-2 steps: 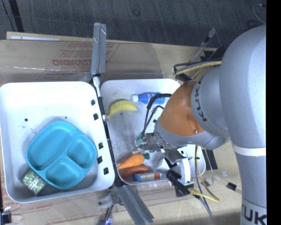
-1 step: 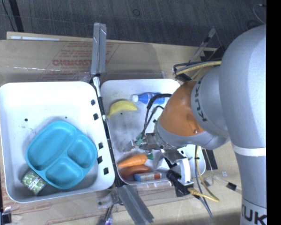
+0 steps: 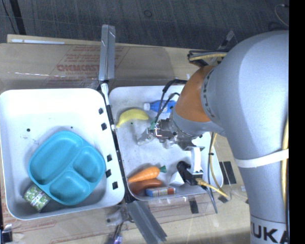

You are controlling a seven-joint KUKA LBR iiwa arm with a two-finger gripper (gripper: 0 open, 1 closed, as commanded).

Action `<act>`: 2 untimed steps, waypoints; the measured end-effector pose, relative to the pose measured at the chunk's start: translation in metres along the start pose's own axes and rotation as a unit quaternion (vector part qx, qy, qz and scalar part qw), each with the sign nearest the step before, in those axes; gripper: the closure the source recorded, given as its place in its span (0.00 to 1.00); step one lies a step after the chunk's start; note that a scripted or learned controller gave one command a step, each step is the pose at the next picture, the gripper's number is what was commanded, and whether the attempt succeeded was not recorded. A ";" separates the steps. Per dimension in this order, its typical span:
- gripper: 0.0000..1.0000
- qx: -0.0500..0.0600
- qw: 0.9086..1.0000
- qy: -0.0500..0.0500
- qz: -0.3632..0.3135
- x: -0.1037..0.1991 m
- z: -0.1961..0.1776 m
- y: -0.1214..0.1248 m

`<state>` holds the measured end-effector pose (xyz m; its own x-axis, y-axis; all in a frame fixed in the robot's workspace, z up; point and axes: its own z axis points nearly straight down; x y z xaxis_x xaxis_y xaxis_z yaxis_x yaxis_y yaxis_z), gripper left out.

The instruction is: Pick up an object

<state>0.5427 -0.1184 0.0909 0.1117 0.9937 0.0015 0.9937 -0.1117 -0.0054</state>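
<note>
- A yellow curved banana is pictured in the upper left of the right-hand shallow white bin, just beside the grey arm's jaws. Whether these are spread or pressed together cannot be told.
- The banana is judged light, stiff and smooth, so it may slip. A hold across its narrow middle is advised.
- Counted: two bins, one banana, one orange carrot, and, in the left-hand bin, one blue divided plate and one green-and-white packet.
</note>
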 end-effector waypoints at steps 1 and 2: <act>0.00 -0.001 0.999 0.000 0.038 -0.034 -0.001 0.088; 0.00 -0.002 0.987 -0.001 -0.164 0.030 -0.039 0.105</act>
